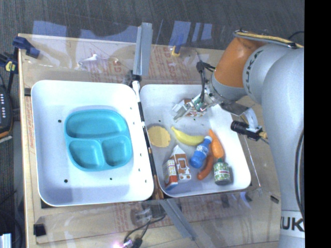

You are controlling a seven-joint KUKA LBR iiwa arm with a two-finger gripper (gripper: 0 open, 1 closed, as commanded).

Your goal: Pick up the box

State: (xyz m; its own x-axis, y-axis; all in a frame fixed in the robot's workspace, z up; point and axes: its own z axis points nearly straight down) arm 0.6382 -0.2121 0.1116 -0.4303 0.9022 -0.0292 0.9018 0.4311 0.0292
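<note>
The box (181,168) is a small red and white carton lying in the near part of the right bin (155,94), beside a second small red and white pack (171,172). My gripper (180,110) hangs over the far middle of that bin, well behind the box and just past the banana (187,137). Its silver fingers point left and stand open with nothing between them. The grey arm with its orange band (235,66) reaches in from the right.
In the right bin also lie a tan round disc (159,136), a blue bottle (200,155), an orange carrot (216,145) and a green can (222,172). The left bin (46,138) holds a blue divided tray (98,138).
</note>
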